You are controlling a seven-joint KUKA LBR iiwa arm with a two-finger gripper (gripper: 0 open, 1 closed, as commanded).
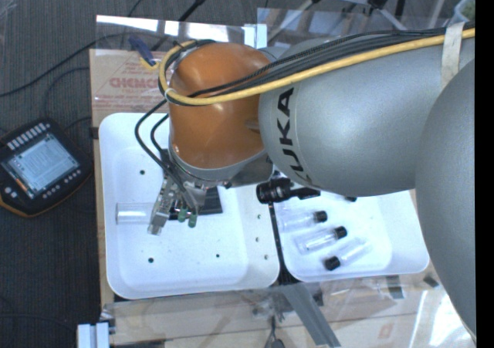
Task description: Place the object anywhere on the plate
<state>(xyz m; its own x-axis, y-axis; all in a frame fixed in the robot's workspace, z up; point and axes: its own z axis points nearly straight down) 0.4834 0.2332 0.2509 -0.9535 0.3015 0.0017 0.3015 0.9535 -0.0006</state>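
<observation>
A clear tube (131, 214) lies flat on the floor of the left bin (123, 269), toward its left side, long axis roughly left to right; it reads as the likely task object, though glare and its transparency make the outline faint. The gripper (171, 214) sits just to the tube's right, low over the bin floor, its tip at or very near the tube's right end; contact cannot be confirmed. Finger state: cannot tell, since the wrist hardware blocks the line of sight and nothing is visibly clamped between the fingers. Above the gripper, the orange band (208, 107) and the grey arm body (363, 123) cover much of the bench's middle. In the right bin (409, 261) lie three more clear vials with black caps (326, 240), close together, near the divider. No plate is identifiable; if one is present it may be under the arm. A teach pendant (40, 165) rests on the floor off the bench's left, and a cardboard sheet (123, 80) lies behind the bins. Judgement: step in hand is the approach or grasp of the tube in the left bin, task at an early stage. The next move calls for a firm closure across the tube's width, as a smooth round tube will likely roll or slip, then a clean lift before any transfer toward the plate.
</observation>
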